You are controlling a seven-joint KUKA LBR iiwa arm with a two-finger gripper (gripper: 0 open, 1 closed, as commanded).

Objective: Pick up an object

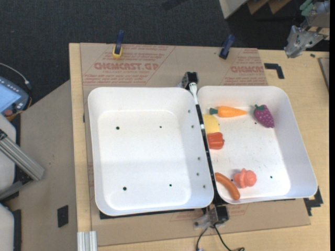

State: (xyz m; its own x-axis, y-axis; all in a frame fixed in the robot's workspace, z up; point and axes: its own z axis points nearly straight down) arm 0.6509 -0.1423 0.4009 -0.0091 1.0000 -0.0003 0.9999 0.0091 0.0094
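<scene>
Fingers of the grey two-finger gripper (299,41): whether apart or together I cannot tell; it hangs past the bench's far right corner, well away from the toys

An orange plastic carrot (229,111) lies in the right white bin (293,140) with its long axis across, tip pointing right. A purple grape bunch (264,115) sits near that tip, and a yellow block (210,123) touches a red pepper (215,140) by the divider. An orange sausage (227,185) lies just beside a pink toy (245,178). The left white bin (104,140) rests on brown cardboard (84,88) above dark carpet (63,14)
</scene>
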